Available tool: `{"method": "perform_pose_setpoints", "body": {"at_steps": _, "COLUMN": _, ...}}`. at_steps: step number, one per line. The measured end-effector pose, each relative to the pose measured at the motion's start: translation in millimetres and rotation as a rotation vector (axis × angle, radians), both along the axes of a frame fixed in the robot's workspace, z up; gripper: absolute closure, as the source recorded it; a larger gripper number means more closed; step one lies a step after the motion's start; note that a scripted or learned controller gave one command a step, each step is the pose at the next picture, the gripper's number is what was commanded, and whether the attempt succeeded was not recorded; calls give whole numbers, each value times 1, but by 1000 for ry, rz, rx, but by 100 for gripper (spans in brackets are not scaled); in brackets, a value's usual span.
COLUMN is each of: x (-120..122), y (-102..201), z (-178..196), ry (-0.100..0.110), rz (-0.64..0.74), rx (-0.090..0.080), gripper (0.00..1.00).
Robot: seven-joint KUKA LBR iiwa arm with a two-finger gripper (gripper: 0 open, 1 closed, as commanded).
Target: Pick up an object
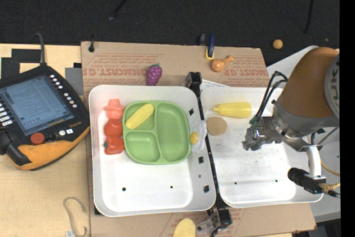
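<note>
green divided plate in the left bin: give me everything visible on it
The green plate looks like moulded plastic, rounded, with three compartments. It lies flat in the left bin, toward the bin's upper middle. A yellow corn cob lies tilted in its upper-left compartment; the other two hold nothing. Red and pink toy pieces sit against its left edge, and a small yellow item is at its right edge.

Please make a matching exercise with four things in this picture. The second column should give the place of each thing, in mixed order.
1. corn cob
2. yellow bottle
3. purple grapes
4. red figure

a. right bin
b. cardboard behind the bins
c. left bin, beside the green tray
d. a compartment of the green tray

Pairs: 1-d, 2-a, 3-b, 4-c
</note>
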State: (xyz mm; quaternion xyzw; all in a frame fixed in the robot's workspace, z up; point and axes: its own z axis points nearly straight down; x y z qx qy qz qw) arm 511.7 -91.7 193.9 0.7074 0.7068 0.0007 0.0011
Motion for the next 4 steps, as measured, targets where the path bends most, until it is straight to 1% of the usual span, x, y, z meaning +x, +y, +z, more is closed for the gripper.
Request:
{"method": "perform_pose_setpoints", "body": {"at_steps": 1, "x": 1, "y": -1, "z": 36, "ry": 1, "rz": 0, "rx": 1, "gripper": 100}}
{"method": "perform_pose_setpoints", "body": {"at_steps": 2, "x": -16, "y": 41, "z": 41, "ry": 6, "rz": 3, "rx": 3, "gripper": 100}}
{"method": "perform_pose_setpoints", "body": {"at_steps": 3, "x": -29, "y": 59, "z": 29, "ry": 7, "rz": 1, "rx": 2, "gripper": 100}}
{"method": "perform_pose_setpoints", "body": {"at_steps": 4, "x": -17, "y": 61, "z": 26, "ry": 5, "rz": 1, "rx": 1, "gripper": 100}}
